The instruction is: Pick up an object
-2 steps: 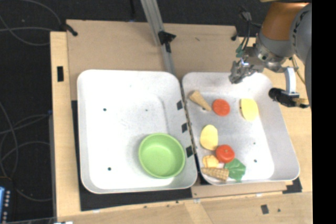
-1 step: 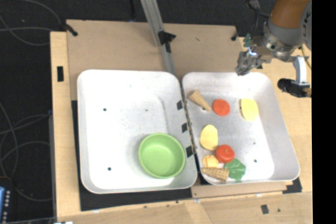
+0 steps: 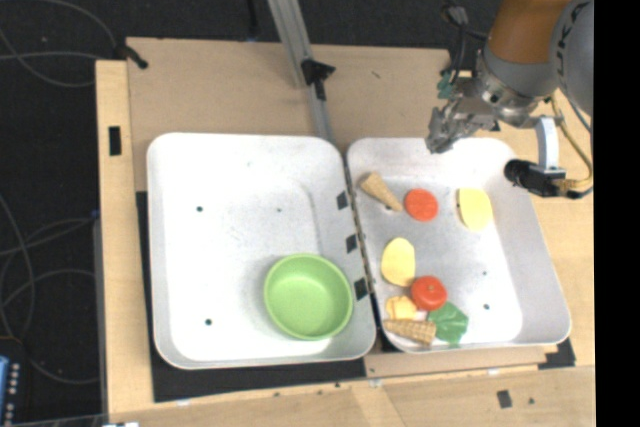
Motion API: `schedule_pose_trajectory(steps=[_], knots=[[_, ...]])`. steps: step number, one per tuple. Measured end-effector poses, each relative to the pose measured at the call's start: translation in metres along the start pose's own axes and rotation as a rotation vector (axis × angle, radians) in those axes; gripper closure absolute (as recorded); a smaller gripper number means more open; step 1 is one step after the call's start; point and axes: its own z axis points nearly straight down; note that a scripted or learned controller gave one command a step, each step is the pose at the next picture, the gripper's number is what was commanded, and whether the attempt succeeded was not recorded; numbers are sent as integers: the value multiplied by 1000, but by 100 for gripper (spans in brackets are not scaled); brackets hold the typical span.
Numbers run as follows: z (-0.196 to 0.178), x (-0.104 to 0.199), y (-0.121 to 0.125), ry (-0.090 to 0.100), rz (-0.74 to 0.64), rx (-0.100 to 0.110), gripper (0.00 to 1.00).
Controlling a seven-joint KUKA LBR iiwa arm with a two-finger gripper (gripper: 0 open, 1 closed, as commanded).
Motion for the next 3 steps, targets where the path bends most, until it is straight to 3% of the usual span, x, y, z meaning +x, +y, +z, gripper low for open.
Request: schedule_pose_trajectory(steps=[3], knots=[[-2, 124, -84, 0, 0, 1, 100]])
